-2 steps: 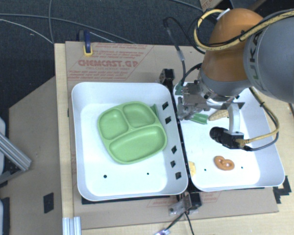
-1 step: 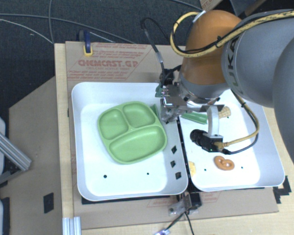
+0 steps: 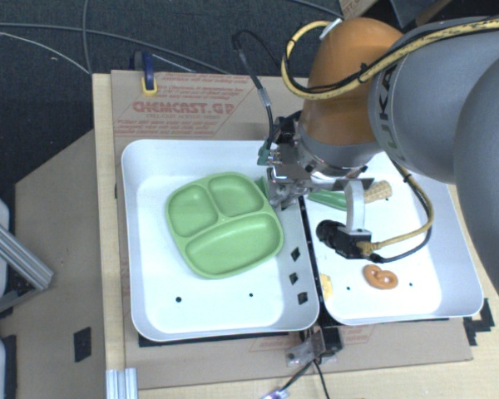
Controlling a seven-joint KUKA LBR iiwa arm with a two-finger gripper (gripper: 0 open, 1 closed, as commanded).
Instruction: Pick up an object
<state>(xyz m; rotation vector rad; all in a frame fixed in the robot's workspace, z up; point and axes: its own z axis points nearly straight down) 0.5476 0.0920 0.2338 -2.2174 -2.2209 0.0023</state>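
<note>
A light green divided plate [image 3: 224, 224] lies in the left bin [image 3: 150, 248], tilted toward the centre wall. The gripper [image 3: 284, 188] hangs over the divider between the two bins, right at the plate's upper right rim. In the right bin [image 3: 432, 298] I see a green object [image 3: 328, 198] partly hidden under the wrist, a tan cone-shaped piece [image 3: 379, 192], an orange pretzel-like toy [image 3: 382, 278] and a small yellow bit [image 3: 325, 286]. Nothing shows between the fingers.
The big grey arm and its orange band [image 3: 349, 81] cover the upper part of the right bin. A black connector on a yellow cable [image 3: 339, 238] dangles over that bin. Cardboard [image 3: 191, 98] lies under the bins.
</note>
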